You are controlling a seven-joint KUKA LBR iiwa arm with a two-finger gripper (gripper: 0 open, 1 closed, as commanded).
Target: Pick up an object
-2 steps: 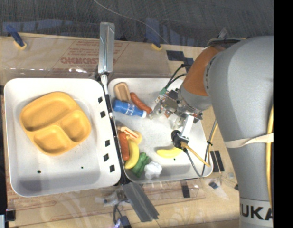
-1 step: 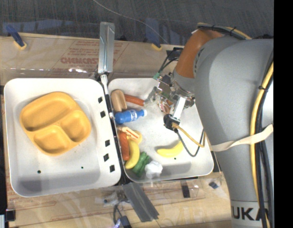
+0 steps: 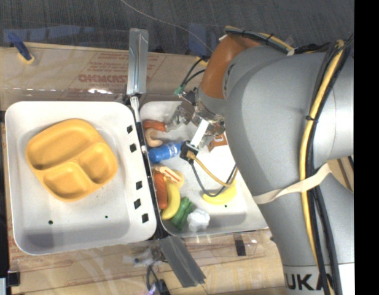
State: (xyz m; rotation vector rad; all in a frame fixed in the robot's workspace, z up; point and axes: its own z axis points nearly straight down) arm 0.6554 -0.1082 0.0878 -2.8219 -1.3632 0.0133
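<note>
Arm [image 3: 281,109]: big grey body over the right bin [image 3: 238,217], orange band near the wrist
Claw [image 3: 180,118]: low in the right bin's far end; whether spread or pressed together, cannot tell
Blue object [image 3: 163,153]: just below the claw
Bananas [image 3: 171,201]: further below, beside a green item [image 3: 184,209]
Yellow tray [image 3: 71,158]: in the left bin [image 3: 29,238], well left of the claw
</note>
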